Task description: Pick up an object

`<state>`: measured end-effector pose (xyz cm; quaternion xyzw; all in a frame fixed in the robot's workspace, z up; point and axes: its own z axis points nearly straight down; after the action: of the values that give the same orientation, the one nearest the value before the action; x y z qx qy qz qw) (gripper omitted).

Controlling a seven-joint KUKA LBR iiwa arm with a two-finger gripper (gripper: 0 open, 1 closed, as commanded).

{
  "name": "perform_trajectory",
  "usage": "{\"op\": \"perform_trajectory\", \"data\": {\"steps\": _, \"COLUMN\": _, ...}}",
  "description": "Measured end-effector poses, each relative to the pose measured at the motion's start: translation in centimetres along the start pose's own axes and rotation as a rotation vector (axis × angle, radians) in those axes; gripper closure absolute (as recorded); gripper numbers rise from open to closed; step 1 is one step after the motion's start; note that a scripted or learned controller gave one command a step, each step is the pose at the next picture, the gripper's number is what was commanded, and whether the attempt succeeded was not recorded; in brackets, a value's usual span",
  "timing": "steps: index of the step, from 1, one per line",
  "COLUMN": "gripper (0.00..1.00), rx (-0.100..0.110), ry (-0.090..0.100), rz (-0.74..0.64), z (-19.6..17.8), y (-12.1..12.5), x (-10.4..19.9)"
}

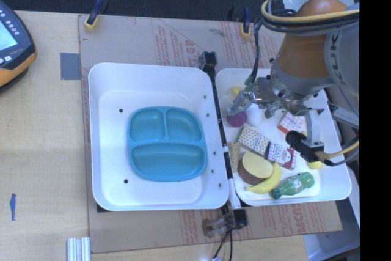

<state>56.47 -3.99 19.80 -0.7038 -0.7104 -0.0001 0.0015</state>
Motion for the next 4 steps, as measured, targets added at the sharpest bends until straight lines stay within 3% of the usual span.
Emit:
{"op": "perform_trajectory", "data": {"steps": 1, "gripper": 0.0, "rx": 0.009, "ry": -0.002, "rz": 0.008, "z": 0.7, "y": -7.0, "x": -2.1}}
{"op": "perform_trajectory", "data": {"steps": 2, "gripper": 0.0, "rx": -0.005, "ry": -0.001, "rz": 0.008, "z": 10.6, "y": -6.9, "x": -7.5}}
{"op": "perform_trajectory", "data": {"steps": 3, "gripper": 0.0, "rx": -0.01, "ry": -0.006, "rz": 0.003, "z": 10.2, "y": 0.3, "x": -5.8}}
{"op": "perform_trajectory", "data": {"steps": 4, "gripper": 0.0, "rx": 0.037, "ry": -0.007, "rz": 0.009, "z": 10.5, "y": 8.7, "x": -6.2}}
